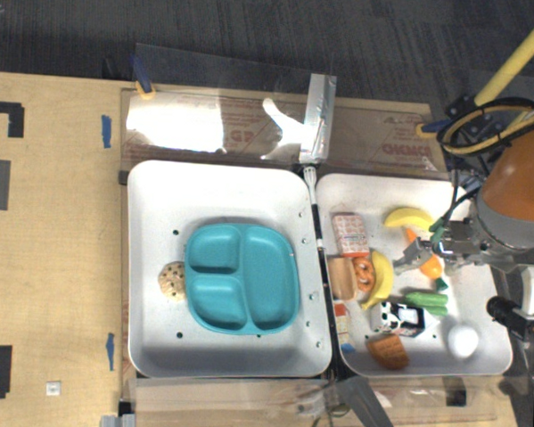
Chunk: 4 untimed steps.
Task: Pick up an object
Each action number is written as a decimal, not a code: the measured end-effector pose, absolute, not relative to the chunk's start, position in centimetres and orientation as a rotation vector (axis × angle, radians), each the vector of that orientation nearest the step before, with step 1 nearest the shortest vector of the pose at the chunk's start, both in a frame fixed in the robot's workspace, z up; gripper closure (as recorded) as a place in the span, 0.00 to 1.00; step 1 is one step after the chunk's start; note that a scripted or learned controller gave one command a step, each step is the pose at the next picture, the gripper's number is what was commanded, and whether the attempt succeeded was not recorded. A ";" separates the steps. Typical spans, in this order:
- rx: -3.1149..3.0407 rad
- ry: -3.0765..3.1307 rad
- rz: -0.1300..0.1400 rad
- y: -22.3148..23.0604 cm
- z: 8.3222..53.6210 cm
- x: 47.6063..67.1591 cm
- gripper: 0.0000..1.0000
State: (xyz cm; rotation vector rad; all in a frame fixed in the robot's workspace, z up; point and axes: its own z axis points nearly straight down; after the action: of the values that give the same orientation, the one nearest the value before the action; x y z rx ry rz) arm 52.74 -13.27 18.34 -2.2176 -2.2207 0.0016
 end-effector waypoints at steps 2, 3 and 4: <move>-2.150 -2.295 -0.004 -17.7 8.7 55.5 0.00; -2.154 -2.299 -0.009 -17.8 9.8 55.8 1.00; -2.374 -2.062 -0.006 -12.8 20.1 57.2 1.00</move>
State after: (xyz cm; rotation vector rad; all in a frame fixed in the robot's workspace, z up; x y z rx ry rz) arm 57.22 -12.78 20.08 -2.3743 -2.0621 -0.0061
